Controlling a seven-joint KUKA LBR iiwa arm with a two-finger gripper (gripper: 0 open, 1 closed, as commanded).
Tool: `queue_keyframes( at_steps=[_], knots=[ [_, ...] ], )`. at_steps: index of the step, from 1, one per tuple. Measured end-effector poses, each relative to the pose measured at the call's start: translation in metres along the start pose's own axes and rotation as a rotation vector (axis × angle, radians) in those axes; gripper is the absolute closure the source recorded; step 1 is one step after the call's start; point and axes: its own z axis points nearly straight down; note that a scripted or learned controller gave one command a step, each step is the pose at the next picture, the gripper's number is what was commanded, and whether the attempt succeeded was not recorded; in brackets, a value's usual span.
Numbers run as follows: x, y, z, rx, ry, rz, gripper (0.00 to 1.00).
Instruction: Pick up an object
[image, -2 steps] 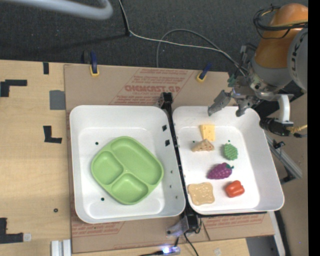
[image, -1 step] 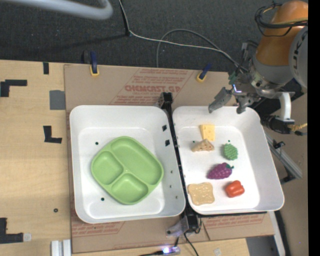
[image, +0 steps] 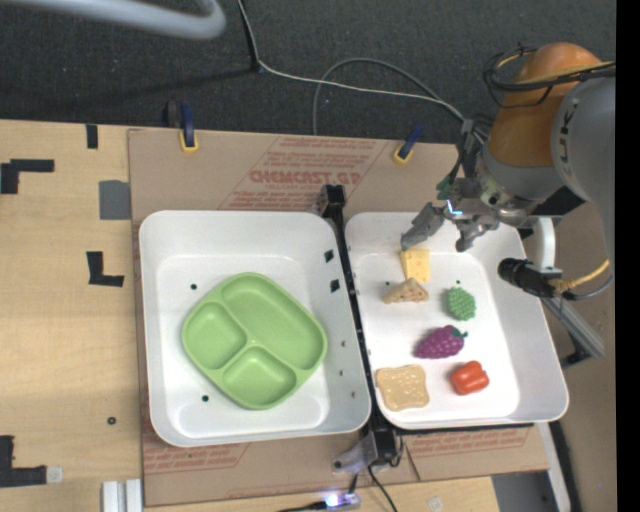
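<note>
Camera view, claw (image: 445, 232) spread open (holding nothing), above yellow cheese wedge (image: 416, 265), glossy white bin (image: 520, 330).

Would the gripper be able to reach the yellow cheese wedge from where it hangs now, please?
Probably yes: the gripper hangs open just above the yellow cheese wedge, nothing between them; the tan wedge-shaped piece touches its near side.

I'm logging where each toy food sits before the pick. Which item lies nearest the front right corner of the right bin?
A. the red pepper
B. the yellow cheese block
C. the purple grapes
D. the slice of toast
A. The red pepper sits nearest that corner of the right bin, with the toast to its left, the purple grapes above it and the cheese block far back under the tool.
</note>
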Motion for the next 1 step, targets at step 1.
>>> queue_keyframes(
  at_steps=[1],
  knots=[
    [-0.0003,-0.0076,0.0465,0.000,0.000,0.000,0.00]
  ],
)
